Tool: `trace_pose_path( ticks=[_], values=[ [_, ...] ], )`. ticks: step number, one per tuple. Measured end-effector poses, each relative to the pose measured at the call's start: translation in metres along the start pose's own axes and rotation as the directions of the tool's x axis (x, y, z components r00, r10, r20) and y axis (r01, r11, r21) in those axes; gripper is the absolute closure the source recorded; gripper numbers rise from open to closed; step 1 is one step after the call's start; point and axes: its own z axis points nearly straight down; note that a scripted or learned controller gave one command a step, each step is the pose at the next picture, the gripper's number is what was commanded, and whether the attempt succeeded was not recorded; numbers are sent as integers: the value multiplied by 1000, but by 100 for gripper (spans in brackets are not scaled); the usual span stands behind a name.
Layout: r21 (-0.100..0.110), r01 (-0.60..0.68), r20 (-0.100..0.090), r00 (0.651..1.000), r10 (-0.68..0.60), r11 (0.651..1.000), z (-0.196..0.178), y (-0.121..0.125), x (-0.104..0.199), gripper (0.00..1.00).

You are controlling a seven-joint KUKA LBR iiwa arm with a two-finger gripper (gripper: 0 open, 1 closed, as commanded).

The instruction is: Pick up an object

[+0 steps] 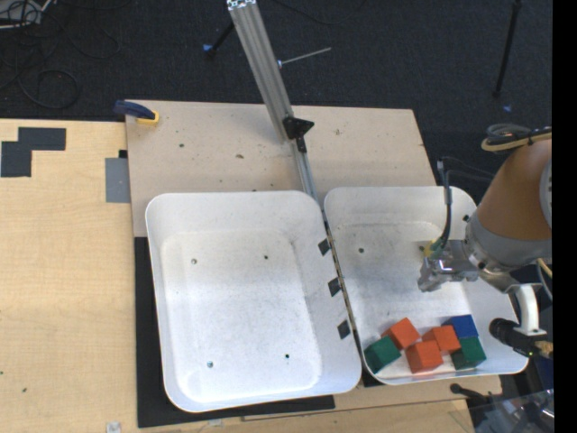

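Note:
Several small blocks lie at the near end of the right bin (388, 215): an orange block (404, 332), a green block (383, 353), two more orange blocks (424, 356) (444, 337), a blue block (463, 326) and a second green block (469, 354). My gripper (435, 273) hangs over the right side of that bin, farther back than the blocks and above them. The orange-banded wrist (518, 201) reaches in from the right. Nothing shows between the fingers.
The left bin (180, 233) sits beside the right one, with black clips (332, 285) along the shared edge. A slanted metal rail (266, 66) rises behind the bins. A blue-and-yellow clamp (135, 111) lies at the bench's far left corner.

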Motion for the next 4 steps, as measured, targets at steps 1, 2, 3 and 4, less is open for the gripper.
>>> trace_pose_path(
  ticks=[1, 2, 3, 4],
  values=[
    [0, 9, 0, 1000, -9, 1000, -45, -5, 2, 100],
    [-4, 8, 1, 1000, -8, 1000, -108, -2, 0, 100],
    [2, 8, 0, 1000, -8, 1000, -122, -2, -1, 100],
    [5, 11, -2, 1000, -11, 1000, -108, 15, 51, 100]
  ],
)
